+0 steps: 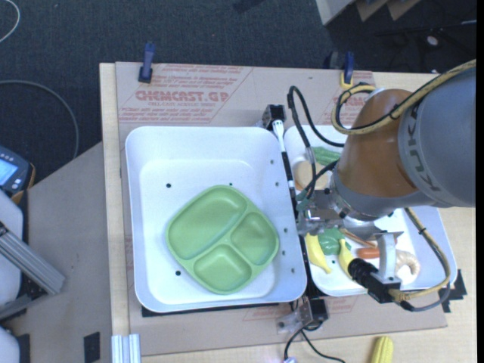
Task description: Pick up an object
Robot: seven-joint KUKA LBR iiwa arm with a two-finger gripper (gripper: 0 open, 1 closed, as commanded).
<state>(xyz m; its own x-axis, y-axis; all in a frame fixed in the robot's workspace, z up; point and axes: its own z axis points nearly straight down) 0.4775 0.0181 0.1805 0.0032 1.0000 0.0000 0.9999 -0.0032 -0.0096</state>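
Note:
My gripper reaches down into the right bin near its left wall, under the bulky grey and orange arm. Small toy foods lie around it. A green piece, a yellow banana-like piece and an orange-red piece sit just below the gripper. A beige curved piece lies further right. Above the gripper, a green piece and a beige egg-like piece rest near the bin's top left. The arm hides much of this bin.
The left bin holds a light green divided plate. A black cable and clamp run along the wall between the bins. A yellow object lies on the bench below the right bin. Blue clips hold the cardboard at the back.

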